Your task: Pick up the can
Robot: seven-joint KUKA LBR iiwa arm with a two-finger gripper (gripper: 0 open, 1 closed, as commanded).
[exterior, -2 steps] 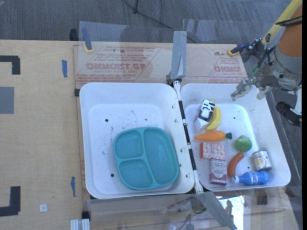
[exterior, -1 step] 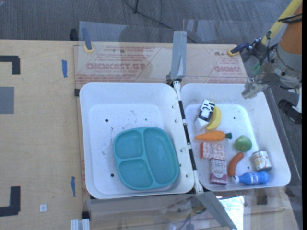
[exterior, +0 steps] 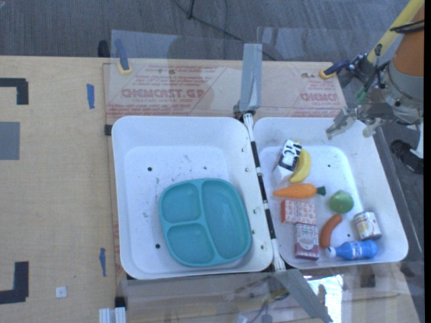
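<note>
The can is small and silver with a printed label. It lies in the right bin near the front right corner, just above a blue bottle. My gripper hangs over the bin's back right rim, well behind the can. Its two fingers are spread apart, open, with nothing between them.
The right bin also holds a black-and-white carton, a banana, a carrot, a green fruit, two red packets, and an orange sausage shape beside the can. A teal divided plate lies in the left bin.
</note>
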